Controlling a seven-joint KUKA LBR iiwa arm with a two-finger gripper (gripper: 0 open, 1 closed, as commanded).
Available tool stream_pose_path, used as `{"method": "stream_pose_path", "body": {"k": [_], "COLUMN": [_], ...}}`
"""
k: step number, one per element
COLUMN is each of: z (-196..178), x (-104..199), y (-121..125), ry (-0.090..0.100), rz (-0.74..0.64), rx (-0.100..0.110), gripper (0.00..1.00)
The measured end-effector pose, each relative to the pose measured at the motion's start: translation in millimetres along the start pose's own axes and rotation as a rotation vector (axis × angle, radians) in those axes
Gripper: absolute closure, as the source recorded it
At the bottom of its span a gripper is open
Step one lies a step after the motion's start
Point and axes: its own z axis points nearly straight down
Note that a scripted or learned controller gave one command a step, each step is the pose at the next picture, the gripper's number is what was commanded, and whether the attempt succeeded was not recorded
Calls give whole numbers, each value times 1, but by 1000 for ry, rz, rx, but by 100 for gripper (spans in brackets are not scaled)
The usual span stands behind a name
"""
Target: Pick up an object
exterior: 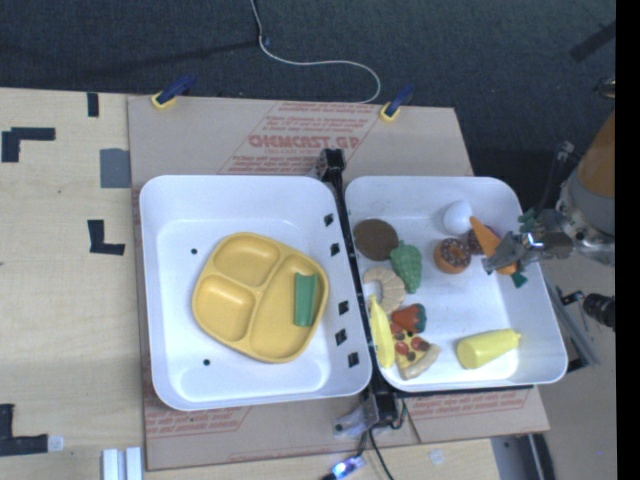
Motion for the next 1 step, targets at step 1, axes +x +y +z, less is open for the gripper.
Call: {"method": "stream_pose_path", "body": {"k": [1], "z": [-7], "x": [53], "y": [-4], "ry": [2], "rz": [-5], "rx": [2], "gripper": [100]}}
